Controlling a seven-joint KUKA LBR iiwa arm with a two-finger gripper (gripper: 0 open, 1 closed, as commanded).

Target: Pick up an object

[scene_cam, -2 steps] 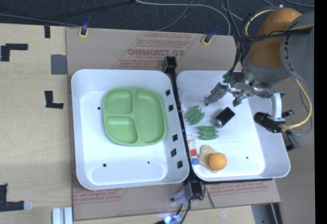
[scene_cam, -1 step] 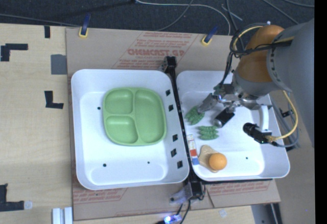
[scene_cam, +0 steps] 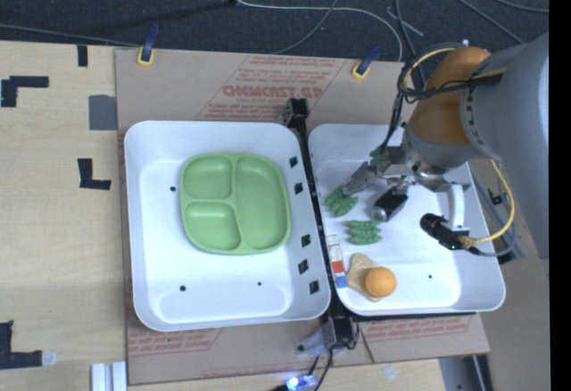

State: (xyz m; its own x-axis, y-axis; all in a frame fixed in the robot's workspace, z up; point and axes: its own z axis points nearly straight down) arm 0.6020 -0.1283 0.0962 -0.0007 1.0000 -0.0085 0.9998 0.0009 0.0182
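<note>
**Gripper open over the right bin, 2 green pieces close by**

The gripper (scene_cam: 365,202) hangs low in the right bin (scene_cam: 473,295). Its 2 fingers are spread apart and nothing sits between them.

Every place below is given from the gripper.

- The upper green piece (scene_cam: 340,200), a small leafy scrap, lies on the side toward the left bin (scene_cam: 147,202). It is just beside the tip of the longer grey finger (scene_cam: 357,183). Whether it touches that tip cannot be told.
- The lower green piece (scene_cam: 361,231) lies just below the gripper in the view, toward the near rim. It is flat on the bin floor and clear of both fingers.
- The orange ball (scene_cam: 380,282) is farther toward the near rim, resting against a tan lump (scene_cam: 359,268).
- A small red, white and blue strip (scene_cam: 335,257) lies down and toward the divider, along the bin wall.
- The green divided plate (scene_cam: 236,203) is well away across the divider, flat in the middle of the left bin.
</note>
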